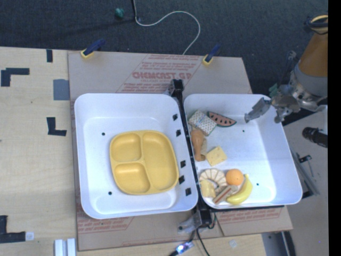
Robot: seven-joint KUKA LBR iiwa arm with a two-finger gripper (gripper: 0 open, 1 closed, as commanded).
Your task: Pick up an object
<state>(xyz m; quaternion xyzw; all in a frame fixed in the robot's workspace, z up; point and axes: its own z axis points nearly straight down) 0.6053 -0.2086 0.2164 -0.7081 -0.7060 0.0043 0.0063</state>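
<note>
The right bin (269, 159) holds several toy foods. A watermelon slice (222, 120) lies near its back, beside a checkered cracker (203, 123). Below them are a brown bread stick (199, 144) and a cheese wedge (216, 156). At the front sit an orange (234, 177), a banana (240, 192) and a round cracker pile (211, 178). My gripper (268, 110) hovers over the bin's back right corner, with a grey finger (256, 111) pointing left. Nothing shows between its fingers.
The left bin (90, 143) holds a yellow divided plate (143, 161). Both bins rest on a cardboard sheet (154, 73) held by yellow-blue clamps (92, 48). A white cable (170, 16) runs across the dark floor behind. The arm's orange band (315, 55) is at far right.
</note>
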